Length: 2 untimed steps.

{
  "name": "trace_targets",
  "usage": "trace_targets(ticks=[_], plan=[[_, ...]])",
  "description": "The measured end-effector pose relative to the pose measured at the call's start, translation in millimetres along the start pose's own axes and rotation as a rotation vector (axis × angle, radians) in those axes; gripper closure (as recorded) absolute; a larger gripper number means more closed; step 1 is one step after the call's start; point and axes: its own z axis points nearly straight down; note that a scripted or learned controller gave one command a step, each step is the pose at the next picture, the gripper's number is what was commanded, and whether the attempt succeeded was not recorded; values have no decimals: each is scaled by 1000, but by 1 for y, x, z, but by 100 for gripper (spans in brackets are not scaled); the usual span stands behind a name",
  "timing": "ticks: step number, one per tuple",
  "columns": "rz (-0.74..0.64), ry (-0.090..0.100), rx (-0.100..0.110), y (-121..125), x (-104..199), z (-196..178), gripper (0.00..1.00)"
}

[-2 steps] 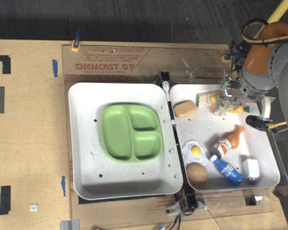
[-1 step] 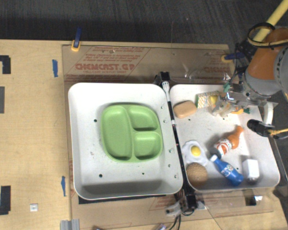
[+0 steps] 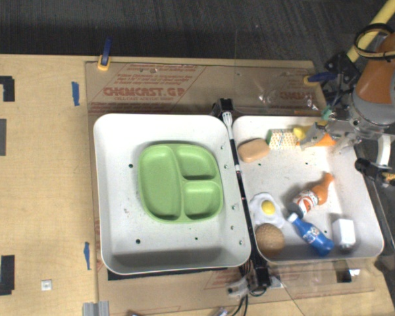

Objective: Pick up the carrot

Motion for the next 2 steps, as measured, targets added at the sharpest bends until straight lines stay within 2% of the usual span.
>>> trace_targets(ticks=[1, 2], plan=[[161, 15, 53, 21, 4, 19, 0], [166, 0, 30, 22, 3, 13, 100]])
